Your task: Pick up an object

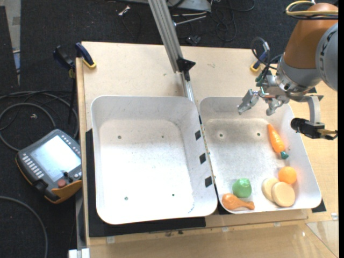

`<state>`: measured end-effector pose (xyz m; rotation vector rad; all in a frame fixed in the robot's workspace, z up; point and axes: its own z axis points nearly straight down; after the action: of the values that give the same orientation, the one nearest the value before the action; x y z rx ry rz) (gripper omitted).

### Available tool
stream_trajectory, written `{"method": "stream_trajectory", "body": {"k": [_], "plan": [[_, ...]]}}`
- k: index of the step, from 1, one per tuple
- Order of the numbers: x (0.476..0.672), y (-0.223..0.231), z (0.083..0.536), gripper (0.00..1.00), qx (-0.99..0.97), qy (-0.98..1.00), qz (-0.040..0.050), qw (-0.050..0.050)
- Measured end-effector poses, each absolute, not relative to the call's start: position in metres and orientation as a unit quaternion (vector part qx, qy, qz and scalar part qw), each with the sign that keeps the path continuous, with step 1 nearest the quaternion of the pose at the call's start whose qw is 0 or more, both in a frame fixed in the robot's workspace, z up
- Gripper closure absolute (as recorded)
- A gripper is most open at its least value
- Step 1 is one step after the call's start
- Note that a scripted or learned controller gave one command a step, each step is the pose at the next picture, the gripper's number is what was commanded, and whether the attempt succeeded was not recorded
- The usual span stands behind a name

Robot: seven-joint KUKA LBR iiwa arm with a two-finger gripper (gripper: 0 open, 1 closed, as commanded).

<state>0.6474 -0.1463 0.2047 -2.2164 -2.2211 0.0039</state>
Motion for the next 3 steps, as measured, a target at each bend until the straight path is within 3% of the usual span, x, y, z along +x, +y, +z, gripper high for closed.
{"method": "stream_trajectory", "body": {"k": [1, 3], "plan": [[0.648, -0.146, 0.208, 0.00, -0.706, -0.708, 0.0003, 0.000], [0.646, -0.159, 0.100, 0.00, -0.708, -0.707, 0.0017, 0.002]]}}
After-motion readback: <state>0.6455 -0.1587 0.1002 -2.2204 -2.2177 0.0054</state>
